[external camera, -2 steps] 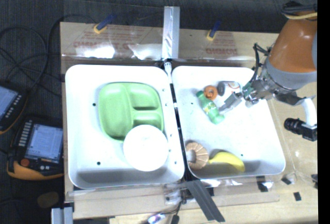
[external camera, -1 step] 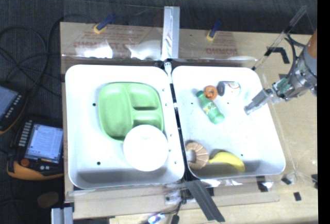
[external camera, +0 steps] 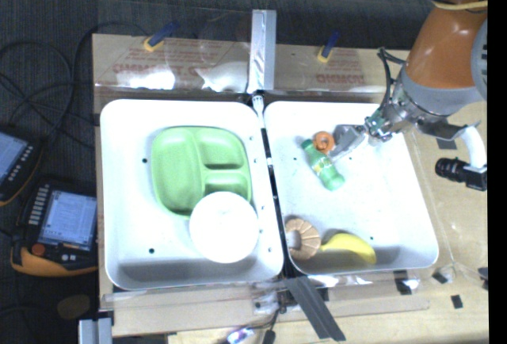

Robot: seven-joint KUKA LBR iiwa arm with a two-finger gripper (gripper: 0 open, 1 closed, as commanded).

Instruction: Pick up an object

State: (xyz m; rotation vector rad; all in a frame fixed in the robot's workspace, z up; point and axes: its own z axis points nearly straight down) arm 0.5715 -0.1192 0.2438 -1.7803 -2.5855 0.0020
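Observation:
A small green bottle [external camera: 325, 166] with an orange cap [external camera: 322, 141] lies in the upper middle of the right bin [external camera: 396, 200]. My gripper [external camera: 344, 138] reaches in from the right and hangs just right of the orange cap, close to it or touching it. Along the right bin's front wall lie a yellow banana [external camera: 348, 247] and a round tan object [external camera: 303, 235], side by side. The arm's orange band [external camera: 447, 33] is at the upper right.
The left bin [external camera: 127, 200] holds a green divided tray [external camera: 198, 160], and a white round dish [external camera: 224, 226] overlaps the tray's front corner. A ridge [external camera: 269, 176] separates the two bins. Tablets and cables lie off the bench at left.

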